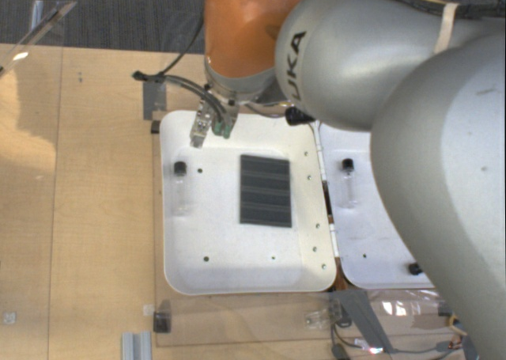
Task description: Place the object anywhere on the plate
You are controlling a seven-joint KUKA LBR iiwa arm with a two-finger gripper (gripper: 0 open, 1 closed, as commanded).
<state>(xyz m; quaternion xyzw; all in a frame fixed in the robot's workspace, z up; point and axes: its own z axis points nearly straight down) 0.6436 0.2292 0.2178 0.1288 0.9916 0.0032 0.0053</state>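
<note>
We see the hand [207,125] hanging over the upper left corner of the left bin [182,271], under the orange wrist band; whether it is apart or together we cannot tell. The dark ribbed slab [266,191] lies flat at the centre of that bin, well apart from the hand; we judge it the thing to move. We make out no plate, since the arm [411,105] covers much of the right bin [360,232]. A descent from here would likely miss the slab, and its flatness may let it slip.
</note>
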